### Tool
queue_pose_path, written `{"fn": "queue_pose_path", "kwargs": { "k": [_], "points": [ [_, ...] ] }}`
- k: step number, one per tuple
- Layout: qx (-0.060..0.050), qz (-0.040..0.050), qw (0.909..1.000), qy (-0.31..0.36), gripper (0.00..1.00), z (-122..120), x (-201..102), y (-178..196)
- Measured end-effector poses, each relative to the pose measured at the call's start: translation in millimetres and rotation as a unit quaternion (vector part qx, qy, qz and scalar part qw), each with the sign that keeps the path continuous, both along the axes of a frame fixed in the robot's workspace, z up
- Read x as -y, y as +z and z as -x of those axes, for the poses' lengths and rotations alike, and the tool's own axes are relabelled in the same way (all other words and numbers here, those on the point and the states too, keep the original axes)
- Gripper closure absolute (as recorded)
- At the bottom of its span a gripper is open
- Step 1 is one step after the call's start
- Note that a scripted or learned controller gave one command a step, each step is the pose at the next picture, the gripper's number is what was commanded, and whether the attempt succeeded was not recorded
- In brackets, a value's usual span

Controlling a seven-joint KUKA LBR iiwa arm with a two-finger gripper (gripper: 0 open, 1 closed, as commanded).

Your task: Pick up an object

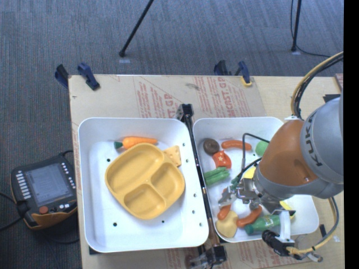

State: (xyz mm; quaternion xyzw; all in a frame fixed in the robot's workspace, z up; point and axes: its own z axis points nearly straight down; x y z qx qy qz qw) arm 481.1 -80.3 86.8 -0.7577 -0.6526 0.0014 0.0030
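Gripper low in right bin, grip state unreadable; red sausage at its 5 o'clock: light, rigid, slick plastic, best pinched mid-length across narrow width

Bright, even overhead light, soft shadows, white bins slightly glaring, detail perhaps a little soft.

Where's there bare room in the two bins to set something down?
Left bin: bare floor along its left wall and front edge, around the yellow tray. Behind the tray lie a carrot and cheese wedge. The right bin is crowded with toy food under the arm.
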Motion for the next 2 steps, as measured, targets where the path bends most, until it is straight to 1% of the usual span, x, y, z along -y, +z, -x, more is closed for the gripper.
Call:
{"fn": "queue_pose_path", "kwargs": {
  "k": [1,2],
  "points": [
    [-0.001,-0.0006,1.0000,-0.002,1.00,0.4,0.0,9.4],
    [0.001,0.0007,0.9990,-0.046,1.00,-18.2,-57.3,111.7]
  ]
}}
